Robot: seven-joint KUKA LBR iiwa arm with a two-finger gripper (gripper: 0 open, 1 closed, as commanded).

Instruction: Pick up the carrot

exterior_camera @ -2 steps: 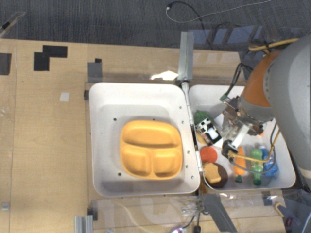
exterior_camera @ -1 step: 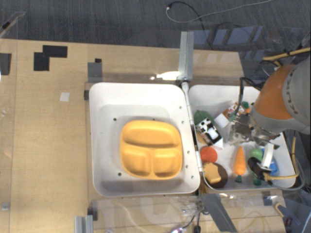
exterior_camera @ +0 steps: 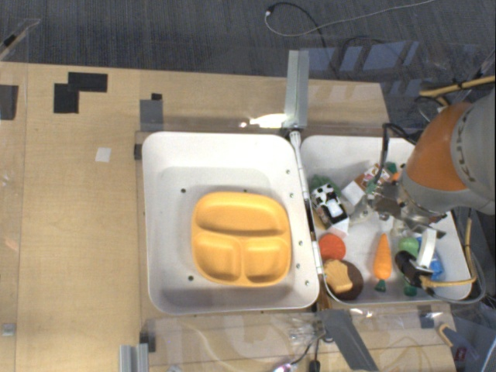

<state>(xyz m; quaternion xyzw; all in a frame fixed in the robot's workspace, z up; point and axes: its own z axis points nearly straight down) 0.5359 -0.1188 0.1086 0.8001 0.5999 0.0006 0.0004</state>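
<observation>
Lying beside the carrot (exterior_camera: 382, 256), clutter blurs indistinctly.

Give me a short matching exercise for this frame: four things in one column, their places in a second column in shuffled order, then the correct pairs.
Things:
1. yellow tray
2. carrot
3. black-and-white toy
4. brown round item

Places:
A. right bin, near its front left corner
B. middle of the left bin
C. right bin, beside the divider, behind the red-orange ball
D. right bin, lying just below the arm's wrist

Pairs: 1-B, 2-D, 3-C, 4-A
</observation>
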